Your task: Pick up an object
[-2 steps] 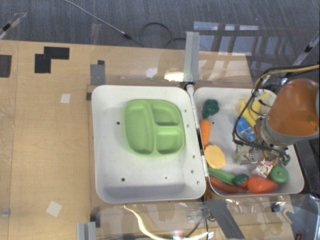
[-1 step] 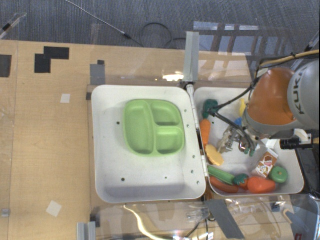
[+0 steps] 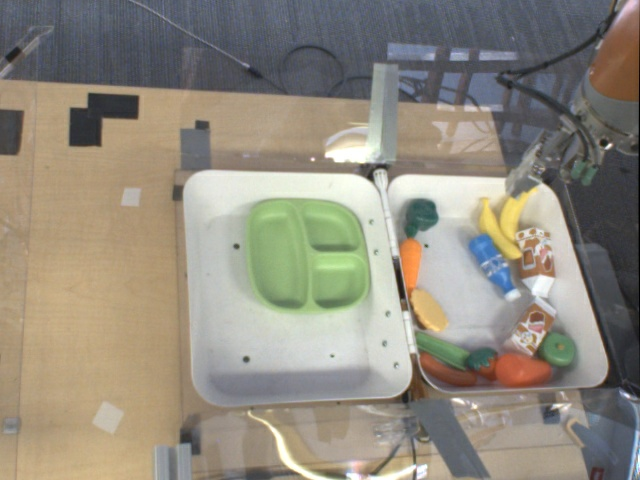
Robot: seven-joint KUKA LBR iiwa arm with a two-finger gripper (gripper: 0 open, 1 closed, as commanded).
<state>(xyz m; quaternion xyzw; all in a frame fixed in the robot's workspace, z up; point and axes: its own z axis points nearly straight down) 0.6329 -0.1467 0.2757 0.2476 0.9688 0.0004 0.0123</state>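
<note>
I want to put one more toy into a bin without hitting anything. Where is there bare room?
In the left bin, bare floor rings the green plate, widest along the near edge and left side. The right bin is crowded: only a small patch lies between the carrot and the blue bottle. The claw hangs by the bananas.

The arm (image 3: 612, 78) reaches in above the right bin's (image 3: 590, 298) far right corner, orange band up top, hand (image 3: 527, 179) angled down over the rim.
</note>
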